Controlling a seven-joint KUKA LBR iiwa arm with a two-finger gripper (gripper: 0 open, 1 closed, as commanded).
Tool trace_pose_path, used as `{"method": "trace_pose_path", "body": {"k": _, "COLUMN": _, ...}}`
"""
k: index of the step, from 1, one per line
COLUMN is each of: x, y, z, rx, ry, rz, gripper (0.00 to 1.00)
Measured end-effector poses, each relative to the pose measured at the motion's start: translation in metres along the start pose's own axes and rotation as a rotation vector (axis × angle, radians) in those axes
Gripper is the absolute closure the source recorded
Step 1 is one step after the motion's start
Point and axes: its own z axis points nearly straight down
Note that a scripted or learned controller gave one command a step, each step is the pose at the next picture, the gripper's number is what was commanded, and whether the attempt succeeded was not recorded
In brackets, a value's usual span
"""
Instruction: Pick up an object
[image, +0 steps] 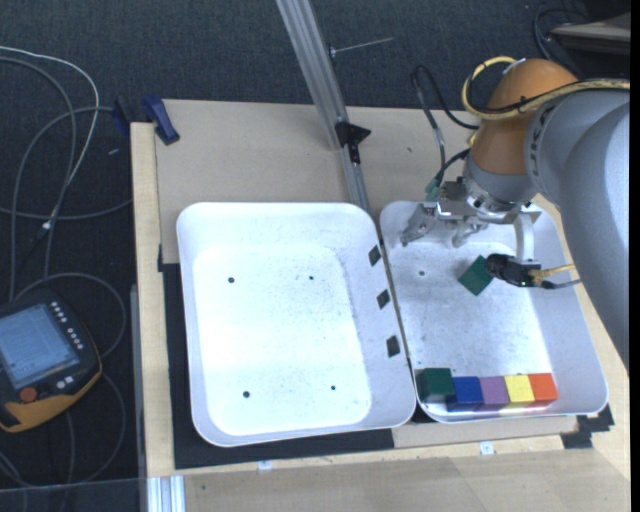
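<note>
Hovering over the right bin's (570, 340) far edge, the gripper (445, 228) is seen spread, grasping nothing (green block (476, 275) near, coloured blocks (487, 388) along the near edge).

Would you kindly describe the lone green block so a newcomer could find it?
Look in the right bin, nearer the arm. The green block lies tilted by itself in the upper half, unlike the row of coloured blocks lined along the bottom edge.

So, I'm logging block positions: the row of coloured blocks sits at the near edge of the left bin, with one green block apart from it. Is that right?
Not quite. The row sits at the near edge of the right bin, not the left, as the camera view shows. One green block does lie apart.
</note>
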Motion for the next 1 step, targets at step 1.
{"method": "trace_pose_path", "body": {"k": 1, "x": -0.0706, "y": -0.0345, "z": -0.0003, "rx": 0.009, "ry": -0.005, "rz": 0.014, "gripper": 0.0}}
